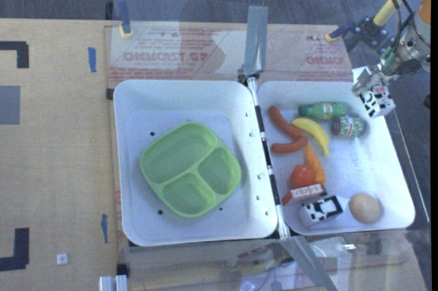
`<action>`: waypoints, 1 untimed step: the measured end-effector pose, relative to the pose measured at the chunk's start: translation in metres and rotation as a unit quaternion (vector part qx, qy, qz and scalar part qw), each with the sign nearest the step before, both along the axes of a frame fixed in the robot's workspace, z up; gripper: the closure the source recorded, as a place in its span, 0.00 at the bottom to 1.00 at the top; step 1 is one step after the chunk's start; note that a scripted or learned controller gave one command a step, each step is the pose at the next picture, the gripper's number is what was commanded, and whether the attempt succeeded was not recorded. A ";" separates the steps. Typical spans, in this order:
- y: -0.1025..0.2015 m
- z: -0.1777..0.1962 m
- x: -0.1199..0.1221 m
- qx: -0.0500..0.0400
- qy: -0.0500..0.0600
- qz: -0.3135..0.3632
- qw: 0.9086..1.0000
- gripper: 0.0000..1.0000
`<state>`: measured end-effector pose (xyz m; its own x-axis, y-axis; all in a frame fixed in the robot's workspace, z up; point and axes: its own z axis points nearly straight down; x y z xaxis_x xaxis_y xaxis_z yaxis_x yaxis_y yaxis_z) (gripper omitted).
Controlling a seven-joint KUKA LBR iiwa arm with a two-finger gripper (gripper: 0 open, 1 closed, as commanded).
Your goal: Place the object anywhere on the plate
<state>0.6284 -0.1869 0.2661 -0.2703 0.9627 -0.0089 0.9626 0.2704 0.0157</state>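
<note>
Seemingly, cow-print carton [377,102] between fingers [367,81].

green plate [190,168]: smooth plastic, soft sheen. white bin [137,118] holding plate: matt plastic. right of plate, second bin [393,166]: same matt white plastic. in it, banana [313,133], sausages [284,124], green bottle [323,109]: glossy toy plastic; egg [365,207] matt. bench [55,146] left of plate: pale matt wood.

Green three-compartment plate [190,169] in left bin [130,118]
</note>
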 end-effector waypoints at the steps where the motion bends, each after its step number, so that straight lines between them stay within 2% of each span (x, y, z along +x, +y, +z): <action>1: -0.001 0.011 0.001 -0.001 -0.003 0.000 1.000 1.00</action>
